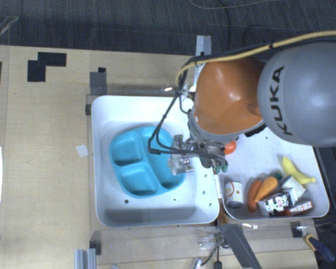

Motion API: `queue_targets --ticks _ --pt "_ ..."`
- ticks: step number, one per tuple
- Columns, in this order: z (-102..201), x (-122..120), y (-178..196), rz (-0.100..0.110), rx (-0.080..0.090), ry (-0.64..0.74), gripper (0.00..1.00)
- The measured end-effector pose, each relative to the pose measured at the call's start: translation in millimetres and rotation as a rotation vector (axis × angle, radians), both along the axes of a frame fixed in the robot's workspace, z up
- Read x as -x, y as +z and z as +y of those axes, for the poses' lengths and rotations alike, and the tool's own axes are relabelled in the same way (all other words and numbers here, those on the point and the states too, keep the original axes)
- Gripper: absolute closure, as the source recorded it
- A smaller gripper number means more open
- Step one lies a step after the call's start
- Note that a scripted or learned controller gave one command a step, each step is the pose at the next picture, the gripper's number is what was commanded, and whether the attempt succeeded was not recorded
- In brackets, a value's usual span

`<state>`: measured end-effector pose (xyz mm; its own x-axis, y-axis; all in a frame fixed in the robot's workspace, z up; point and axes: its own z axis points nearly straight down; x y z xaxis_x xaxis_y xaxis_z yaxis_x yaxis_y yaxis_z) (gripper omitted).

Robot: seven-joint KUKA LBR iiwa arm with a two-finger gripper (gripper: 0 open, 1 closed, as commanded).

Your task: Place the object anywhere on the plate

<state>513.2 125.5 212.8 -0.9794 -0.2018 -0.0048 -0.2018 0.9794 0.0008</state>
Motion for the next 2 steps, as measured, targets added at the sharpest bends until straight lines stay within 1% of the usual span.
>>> queue_targets --ticks 1,2 --pt "-17.5 6.2 18.7 -0.004 0.000 0.265 1.00" --pt "-17.5 6.3 18.6 -0.004 0.000 0.264 0.00"
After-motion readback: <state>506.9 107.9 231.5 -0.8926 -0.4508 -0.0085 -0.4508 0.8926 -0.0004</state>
